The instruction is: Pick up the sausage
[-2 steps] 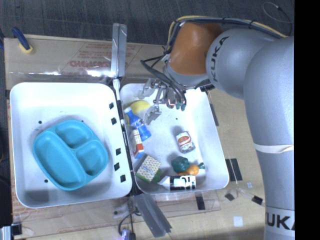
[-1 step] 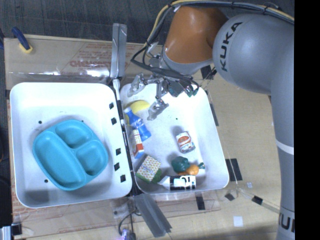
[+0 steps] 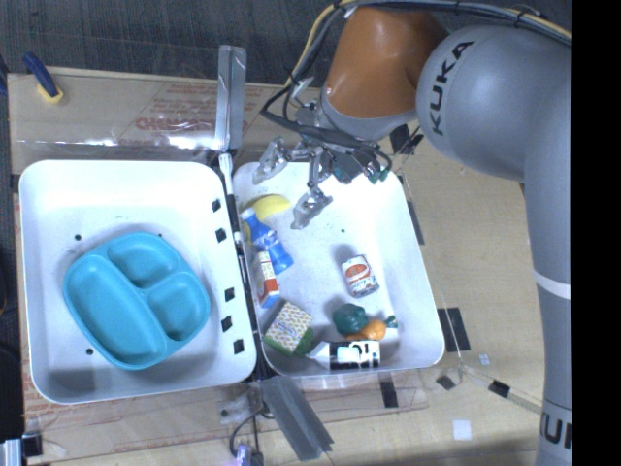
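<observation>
My claw (image 3: 291,183) hangs spread and holding nothing over the far end of the right bin (image 3: 412,260). The sausage (image 3: 266,278) lies nearer the camera than my fingertips, beyond a yellow lemon (image 3: 268,205), touching a blue bottle (image 3: 270,241).

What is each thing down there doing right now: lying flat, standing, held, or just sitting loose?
gripper: fingers spread, nothing between them, above the right bin's far end
lemon: lying loose by the left wall
blue bottle: on its side
sausage: lying flat, untouched
can: tipped on its side
boxed item: lying tilted
blue divided plate: flat in the left bin
</observation>
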Available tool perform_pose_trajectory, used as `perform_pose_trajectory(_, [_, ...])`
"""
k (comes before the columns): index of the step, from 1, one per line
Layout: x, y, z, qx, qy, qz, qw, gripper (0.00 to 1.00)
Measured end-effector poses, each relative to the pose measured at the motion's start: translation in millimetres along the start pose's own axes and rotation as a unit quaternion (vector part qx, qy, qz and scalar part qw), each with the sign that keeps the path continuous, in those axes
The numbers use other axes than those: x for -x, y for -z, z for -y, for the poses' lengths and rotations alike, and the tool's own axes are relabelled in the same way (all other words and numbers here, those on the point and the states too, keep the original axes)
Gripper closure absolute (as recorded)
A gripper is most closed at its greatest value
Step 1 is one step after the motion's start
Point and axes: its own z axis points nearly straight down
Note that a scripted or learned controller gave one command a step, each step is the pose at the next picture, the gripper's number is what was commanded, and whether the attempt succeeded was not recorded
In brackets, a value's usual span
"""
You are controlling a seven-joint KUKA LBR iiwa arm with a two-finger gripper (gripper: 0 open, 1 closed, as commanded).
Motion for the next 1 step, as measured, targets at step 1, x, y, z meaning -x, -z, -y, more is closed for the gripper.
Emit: perform_pose_trajectory(1, [-59.0, -101.3, 28.7, 0.001, 0.045, -0.002, 0.9990, 0.00])
